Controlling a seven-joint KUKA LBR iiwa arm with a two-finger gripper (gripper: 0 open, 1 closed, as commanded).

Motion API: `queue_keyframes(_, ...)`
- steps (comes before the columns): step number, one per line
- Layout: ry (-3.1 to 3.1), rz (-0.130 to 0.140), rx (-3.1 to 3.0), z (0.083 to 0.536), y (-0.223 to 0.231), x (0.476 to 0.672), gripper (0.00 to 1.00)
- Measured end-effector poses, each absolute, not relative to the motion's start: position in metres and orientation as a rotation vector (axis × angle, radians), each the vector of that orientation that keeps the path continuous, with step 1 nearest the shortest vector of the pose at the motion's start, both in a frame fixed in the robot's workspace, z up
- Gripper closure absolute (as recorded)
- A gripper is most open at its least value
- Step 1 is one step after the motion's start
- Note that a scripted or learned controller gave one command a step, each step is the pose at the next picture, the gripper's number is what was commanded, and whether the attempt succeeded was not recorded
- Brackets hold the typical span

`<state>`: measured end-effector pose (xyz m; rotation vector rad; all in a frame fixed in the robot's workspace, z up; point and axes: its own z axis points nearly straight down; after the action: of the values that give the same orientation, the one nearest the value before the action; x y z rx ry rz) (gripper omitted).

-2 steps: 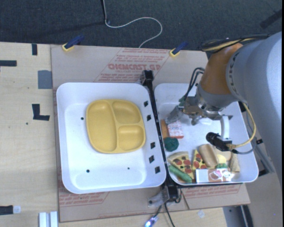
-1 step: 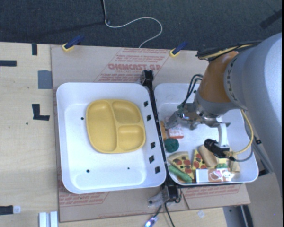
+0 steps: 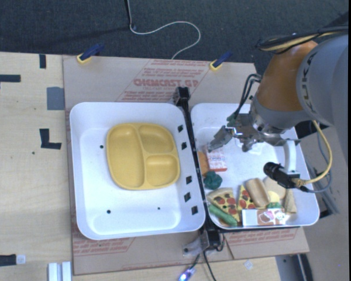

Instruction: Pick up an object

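Nothing grabbed yet — gripper [image 3: 234, 134] hangs spread apart over the right bin [image 3: 206, 113], pinching nothing. Toy food pile [image 3: 248, 201] sits lower right of the frame, a packet [image 3: 215, 158] closest — the pick's all left.

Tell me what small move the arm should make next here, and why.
Probably a short descent toward the near-left of the right bin. The gripper hangs open above that bin's bare upper floor with nothing between its fingers, while the toy food lies lower: the small packet and green piece are closest. The yellow divided plate sits in the left bin, farther off.
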<state>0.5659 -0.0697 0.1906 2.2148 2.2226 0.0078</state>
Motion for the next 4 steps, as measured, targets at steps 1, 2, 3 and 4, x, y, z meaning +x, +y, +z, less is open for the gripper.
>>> queue_keyframes(1, 2.211, 0.004, 2.224, 0.083, -0.106, 0.576, 0.00)
queue_keyframes(2, 2.221, 0.008, 2.211, 0.101, -0.103, 0.672, 0.00)
queue_keyframes(3, 2.223, -0.006, 2.224, 0.083, -0.097, 0.634, 0.00)
queue_keyframes(4, 2.223, -0.004, 2.221, 0.094, -0.097, 0.636, 1.00)
